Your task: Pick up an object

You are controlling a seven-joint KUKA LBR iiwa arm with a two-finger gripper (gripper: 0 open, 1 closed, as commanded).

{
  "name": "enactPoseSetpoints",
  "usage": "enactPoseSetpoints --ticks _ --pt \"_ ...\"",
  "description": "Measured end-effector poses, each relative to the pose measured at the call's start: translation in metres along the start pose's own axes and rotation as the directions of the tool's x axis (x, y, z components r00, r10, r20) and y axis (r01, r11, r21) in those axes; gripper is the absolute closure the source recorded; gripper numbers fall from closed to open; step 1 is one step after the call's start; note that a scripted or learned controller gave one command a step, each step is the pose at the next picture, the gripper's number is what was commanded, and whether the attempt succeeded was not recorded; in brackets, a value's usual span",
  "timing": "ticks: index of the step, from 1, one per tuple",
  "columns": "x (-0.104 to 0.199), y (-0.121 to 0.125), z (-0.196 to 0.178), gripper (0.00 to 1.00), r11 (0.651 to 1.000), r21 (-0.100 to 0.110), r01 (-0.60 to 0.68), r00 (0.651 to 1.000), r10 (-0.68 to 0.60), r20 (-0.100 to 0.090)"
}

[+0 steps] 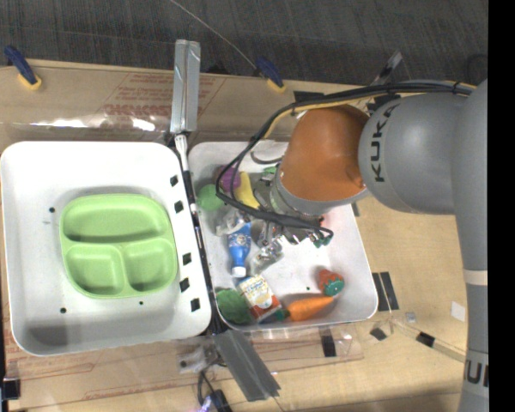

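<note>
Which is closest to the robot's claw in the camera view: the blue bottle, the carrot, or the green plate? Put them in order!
From the gripper, nearest first:
1. Blue bottle, right beside it in the right bin.
2. Carrot, at that bin's lower edge.
3. Green plate, over in the left bin.

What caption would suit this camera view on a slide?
KUKA arm reaching over the right bin of small toys; a green divided tray lies in the left bin.

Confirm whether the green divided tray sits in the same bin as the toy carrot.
No: the green divided tray lies in the left bin, while the toy carrot lies in the right bin among the other small items.
</note>
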State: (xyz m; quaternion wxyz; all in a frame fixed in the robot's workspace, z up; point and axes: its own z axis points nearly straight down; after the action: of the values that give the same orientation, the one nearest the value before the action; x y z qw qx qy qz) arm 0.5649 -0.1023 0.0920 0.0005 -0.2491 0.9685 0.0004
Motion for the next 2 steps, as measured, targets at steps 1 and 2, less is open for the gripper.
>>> enactPoseSetpoints --ticks 1,2 --pt "-0.034 -0.02 -0.001 0.0 0.97 0.003 0.245 0.97 -0.245 0.002" --pt "0.027 0.017 0.0 0.0 0.975 -0.001 0.222 0.975 -0.222 -0.001"
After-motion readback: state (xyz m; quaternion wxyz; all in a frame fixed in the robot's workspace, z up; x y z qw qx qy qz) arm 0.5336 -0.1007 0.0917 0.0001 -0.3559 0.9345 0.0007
